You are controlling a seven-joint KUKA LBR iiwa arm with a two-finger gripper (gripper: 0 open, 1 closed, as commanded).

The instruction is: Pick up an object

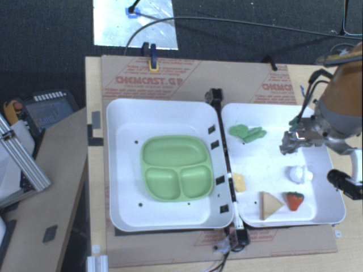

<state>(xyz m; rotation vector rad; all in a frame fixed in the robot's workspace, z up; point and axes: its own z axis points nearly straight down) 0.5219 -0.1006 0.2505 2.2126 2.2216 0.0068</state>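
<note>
The right bin holds a green leafy piece at its back left, a white rounded item at mid-right, a red strawberry and a tan wedge near the front, and a small yellow piece by the left wall. My gripper hangs over the right bin's right half, just above and behind the white item. I see nothing between its fingers.
The left bin carries a green three-compartment plate. A black divider strip runs between the bins. A pendant and metal rail lie on the side table to the left.
</note>
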